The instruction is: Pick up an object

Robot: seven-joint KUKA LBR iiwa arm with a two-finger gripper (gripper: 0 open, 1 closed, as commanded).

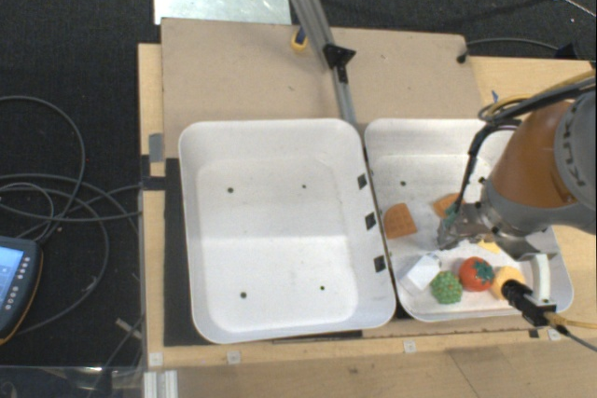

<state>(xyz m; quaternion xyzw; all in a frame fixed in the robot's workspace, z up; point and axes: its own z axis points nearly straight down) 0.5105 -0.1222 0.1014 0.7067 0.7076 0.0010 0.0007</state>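
My gripper (454, 225) hangs low in the right bin (410, 144), over its middle right part. An orange piece (446, 202) peeks out just left of and above it, partly hidden by the gripper. A tan, cracker-like square (400, 220) lies to the left near the bin's divider. In front of the gripper lie a white card (422, 271), a green bumpy ball (447, 286), a red tomato-like toy (477, 274) and a yellow piece (507, 276). The view does not reveal anything held by the gripper.
The left bin (280, 228) sits beside the right one, with black clips (369, 220) on the shared rim. A slanted metal pole (312, 9) crosses the brown board behind the bins. Cables and a pendant (14, 280) lie on the floor at left.
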